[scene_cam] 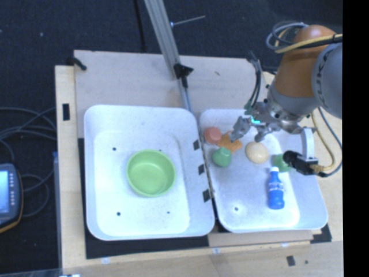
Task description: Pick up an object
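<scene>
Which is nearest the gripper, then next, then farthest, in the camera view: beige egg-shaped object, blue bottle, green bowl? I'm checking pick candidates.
From the gripper:
1. Beige egg-shaped object, right bin, just below it.
2. Blue bottle, right bin, lower right.
3. Green bowl, left bin.

Orange object point(233, 144) partly behind hand point(251, 130)

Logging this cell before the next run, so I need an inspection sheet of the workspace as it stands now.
Surface: bench bears left bin and right bin.
Job's things: right bin holds blue bottle, cream egg-shaped object, green object, pink object, orange object.
Clutter: green bowl in left bin.
Grippers: gripper above right bin, fingers spread, nothing between them.
Cables: black cables left of bench.
Surroundings: metal pole; handheld pendant at left.
</scene>
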`<action>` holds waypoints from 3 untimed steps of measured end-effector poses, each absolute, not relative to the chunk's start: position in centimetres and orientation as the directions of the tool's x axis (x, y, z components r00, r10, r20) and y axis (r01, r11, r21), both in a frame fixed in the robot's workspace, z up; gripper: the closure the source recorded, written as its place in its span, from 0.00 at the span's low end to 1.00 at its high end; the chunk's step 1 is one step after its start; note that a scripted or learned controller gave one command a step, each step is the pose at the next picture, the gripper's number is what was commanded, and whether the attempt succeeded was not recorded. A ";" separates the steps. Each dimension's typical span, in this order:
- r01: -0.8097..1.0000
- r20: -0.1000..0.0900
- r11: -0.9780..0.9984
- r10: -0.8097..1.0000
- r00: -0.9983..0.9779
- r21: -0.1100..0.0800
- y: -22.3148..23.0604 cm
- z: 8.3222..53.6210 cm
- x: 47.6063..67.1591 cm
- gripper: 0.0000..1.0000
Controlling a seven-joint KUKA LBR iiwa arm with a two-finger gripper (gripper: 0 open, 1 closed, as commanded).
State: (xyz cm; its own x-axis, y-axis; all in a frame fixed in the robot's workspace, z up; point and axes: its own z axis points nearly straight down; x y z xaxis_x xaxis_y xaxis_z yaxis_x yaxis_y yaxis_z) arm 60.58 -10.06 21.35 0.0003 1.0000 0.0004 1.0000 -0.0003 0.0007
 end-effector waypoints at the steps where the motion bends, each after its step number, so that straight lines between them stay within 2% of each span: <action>1: 1.000 0.000 0.000 1.000 0.000 0.001 -10.1 21.3 60.6 0.00; 2: 1.000 0.000 -0.001 1.000 0.001 -0.003 -10.5 17.0 60.9 0.00; 3: 1.000 0.000 -0.001 1.000 0.001 -0.003 -11.1 12.3 60.1 0.00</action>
State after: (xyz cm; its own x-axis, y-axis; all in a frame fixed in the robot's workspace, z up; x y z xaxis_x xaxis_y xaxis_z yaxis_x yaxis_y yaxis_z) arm 60.07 -11.08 12.29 0.0013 1.0000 -0.0002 1.0000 -0.0013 -0.0035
